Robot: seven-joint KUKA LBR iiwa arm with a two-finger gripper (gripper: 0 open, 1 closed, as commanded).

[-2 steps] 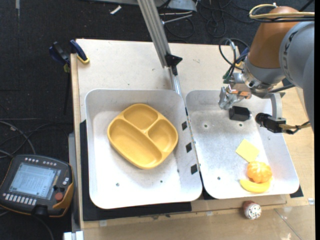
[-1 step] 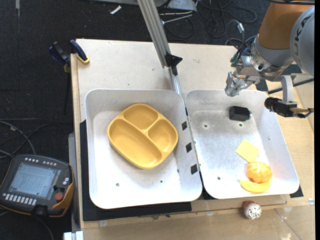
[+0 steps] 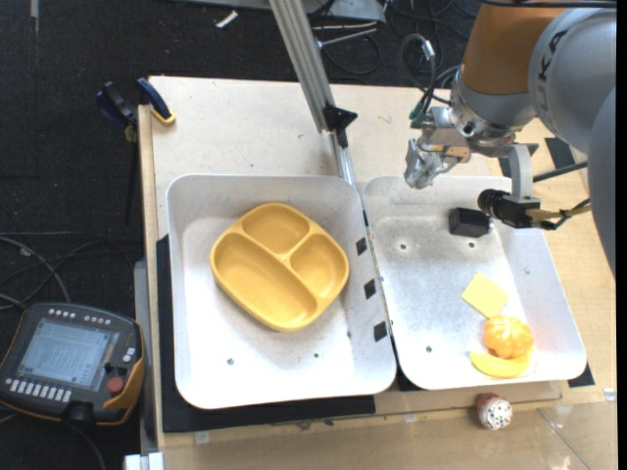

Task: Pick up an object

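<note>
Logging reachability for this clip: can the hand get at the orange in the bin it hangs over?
Probably yes. The hand hangs above the far edge of the bin. The orange lies uncovered near the front corner, with only a yellow piece against it.

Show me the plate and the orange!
plate point(image 3: 265, 297): camera view, in its big compartment.
orange point(image 3: 507, 337): camera view, middle of its peel.

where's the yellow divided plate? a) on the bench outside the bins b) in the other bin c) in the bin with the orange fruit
b: the yellow divided plate lies in the left-side bin of the view, while the orange fruit sits in the right-side bin.
</note>
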